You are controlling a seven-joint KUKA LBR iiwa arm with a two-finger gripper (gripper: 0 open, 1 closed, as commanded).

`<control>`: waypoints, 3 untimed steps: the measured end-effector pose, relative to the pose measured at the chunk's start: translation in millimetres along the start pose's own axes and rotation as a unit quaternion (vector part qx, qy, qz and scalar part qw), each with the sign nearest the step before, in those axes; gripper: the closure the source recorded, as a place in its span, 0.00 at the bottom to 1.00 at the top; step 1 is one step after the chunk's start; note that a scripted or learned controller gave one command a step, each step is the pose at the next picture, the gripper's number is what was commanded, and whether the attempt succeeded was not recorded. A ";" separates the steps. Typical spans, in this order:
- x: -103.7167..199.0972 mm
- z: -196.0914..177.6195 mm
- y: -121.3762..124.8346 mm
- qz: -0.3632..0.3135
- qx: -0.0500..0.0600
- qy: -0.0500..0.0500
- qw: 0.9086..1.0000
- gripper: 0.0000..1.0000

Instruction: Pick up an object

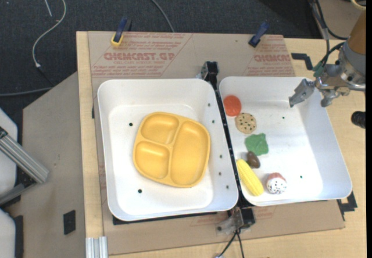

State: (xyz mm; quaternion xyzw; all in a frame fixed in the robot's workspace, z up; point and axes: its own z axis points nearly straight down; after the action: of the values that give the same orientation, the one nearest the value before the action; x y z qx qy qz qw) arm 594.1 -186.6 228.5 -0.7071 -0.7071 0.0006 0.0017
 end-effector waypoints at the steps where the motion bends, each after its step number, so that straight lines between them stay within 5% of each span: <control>1: -2.9 62.9 -1.4 0.000 0.002 0.001 1.000 0.00; 2: -9.7 115.3 5.2 0.000 0.002 0.000 1.000 0.00; 3: -9.7 100.1 7.1 0.000 -0.002 0.000 1.000 1.00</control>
State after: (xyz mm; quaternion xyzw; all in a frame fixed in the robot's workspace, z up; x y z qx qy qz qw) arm 600.9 -196.2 128.4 -0.7070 -0.7073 -0.0008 0.0000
